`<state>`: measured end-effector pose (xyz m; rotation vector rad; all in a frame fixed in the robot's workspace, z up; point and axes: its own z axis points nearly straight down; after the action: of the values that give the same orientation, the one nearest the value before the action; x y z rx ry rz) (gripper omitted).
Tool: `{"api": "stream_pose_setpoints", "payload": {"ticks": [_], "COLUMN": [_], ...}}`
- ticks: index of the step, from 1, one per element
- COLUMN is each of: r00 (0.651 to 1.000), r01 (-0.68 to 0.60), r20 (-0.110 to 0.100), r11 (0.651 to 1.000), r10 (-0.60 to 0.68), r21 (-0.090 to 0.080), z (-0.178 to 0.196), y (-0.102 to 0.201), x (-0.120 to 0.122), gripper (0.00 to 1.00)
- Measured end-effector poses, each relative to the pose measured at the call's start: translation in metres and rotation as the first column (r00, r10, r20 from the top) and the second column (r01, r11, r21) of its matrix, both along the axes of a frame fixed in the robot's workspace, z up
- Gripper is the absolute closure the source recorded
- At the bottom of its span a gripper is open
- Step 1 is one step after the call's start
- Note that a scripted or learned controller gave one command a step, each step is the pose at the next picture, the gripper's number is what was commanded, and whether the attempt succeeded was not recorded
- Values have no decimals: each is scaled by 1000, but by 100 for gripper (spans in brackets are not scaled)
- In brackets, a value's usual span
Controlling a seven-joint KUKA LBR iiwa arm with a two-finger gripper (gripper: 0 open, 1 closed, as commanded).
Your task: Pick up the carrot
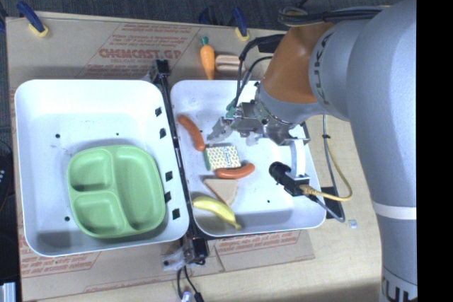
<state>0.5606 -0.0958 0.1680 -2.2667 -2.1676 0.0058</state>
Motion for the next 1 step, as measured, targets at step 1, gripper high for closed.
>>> {"api": "stream_pose_setpoints", "payload": {"ticks": [1], "r00": [996], "r01": [-87], "r20": [4], "r11": [996], "r10": [87], "r21": [0], "z": [27], "y": [57], "x": [88], "gripper": [0]}}
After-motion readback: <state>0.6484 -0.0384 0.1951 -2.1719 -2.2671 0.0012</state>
